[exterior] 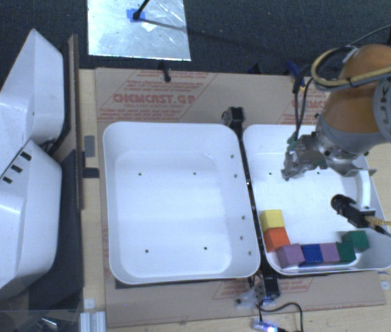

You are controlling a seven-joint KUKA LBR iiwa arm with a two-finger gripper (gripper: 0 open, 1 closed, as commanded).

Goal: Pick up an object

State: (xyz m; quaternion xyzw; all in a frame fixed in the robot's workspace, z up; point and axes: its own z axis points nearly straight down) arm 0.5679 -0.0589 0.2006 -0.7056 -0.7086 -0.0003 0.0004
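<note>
The grey arm (382,109) reaches in from 3 o'clock, its orange band bulging above the wrist, and hangs its gripper (293,168) over the right bin (278,140), toward that bin's 11 o'clock corner. The fingers point down at bare white floor with nothing between them; whether they are spread or pressed together cannot be told. The blocks lie well apart from it along the bin's 6 o'clock wall: a yellow block (273,219) touching an orange block (276,238), then a purple block (291,254), a blue block (313,254), a second purple and a green block (353,244) (all close together). Red lettering reading "CHEMCAST GP" (153,97) runs across the brown sheet (202,88) under both bins. The left bin (122,206) sits beside the right. Dark carpet (250,19) surrounds the bench, with a foil square (138,21) at 12 o'clock.
</note>
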